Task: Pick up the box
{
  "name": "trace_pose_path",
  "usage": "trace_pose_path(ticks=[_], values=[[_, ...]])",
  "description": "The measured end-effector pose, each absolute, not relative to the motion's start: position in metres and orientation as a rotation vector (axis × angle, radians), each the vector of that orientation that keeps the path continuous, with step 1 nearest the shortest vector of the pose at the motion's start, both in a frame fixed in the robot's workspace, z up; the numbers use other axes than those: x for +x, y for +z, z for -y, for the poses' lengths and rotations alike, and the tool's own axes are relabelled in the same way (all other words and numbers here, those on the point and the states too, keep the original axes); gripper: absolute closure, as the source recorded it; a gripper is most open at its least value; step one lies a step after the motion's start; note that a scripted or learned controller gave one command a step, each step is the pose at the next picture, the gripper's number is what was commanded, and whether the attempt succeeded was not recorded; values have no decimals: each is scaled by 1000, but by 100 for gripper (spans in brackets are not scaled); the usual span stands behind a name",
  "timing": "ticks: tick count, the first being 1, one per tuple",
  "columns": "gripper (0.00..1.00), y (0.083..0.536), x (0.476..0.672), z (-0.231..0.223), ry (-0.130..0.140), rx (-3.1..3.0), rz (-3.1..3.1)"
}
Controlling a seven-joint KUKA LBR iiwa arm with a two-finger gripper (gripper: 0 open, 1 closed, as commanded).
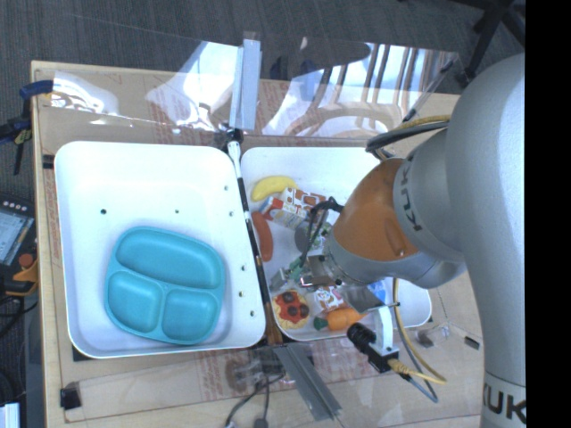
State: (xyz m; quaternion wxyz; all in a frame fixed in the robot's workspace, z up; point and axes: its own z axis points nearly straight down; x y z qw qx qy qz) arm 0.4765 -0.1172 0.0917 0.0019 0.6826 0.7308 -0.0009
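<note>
Taking the right-hand shallow white bin [268, 163] as my landmark: at its near edge lie a small orange carrot-like toy [337, 318] and a red pizza-slice toy [291, 307]. My claw [308, 270] reaches down mid-bin; whether it is spread or pressed together I cannot tell. Just beyond it, toward the bin's far side, sits the small red-and-white printed cardboard box [290, 206], with a yellow plastic banana [272, 186] touching it farther back.

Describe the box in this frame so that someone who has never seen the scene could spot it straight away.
Look in the right-hand white bin, the one the grey and orange arm reaches into. Near its far left corner lies a yellow banana; the box sits just right of it. It is the small red-and-white printed carton, squared-off where its neighbours are rounded toy foods.
</note>
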Motion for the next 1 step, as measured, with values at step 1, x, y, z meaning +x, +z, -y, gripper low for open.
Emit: trace_pose_path(ticks=[1], values=[[0, 92, 477, 118, -3, 2085, -2345]])
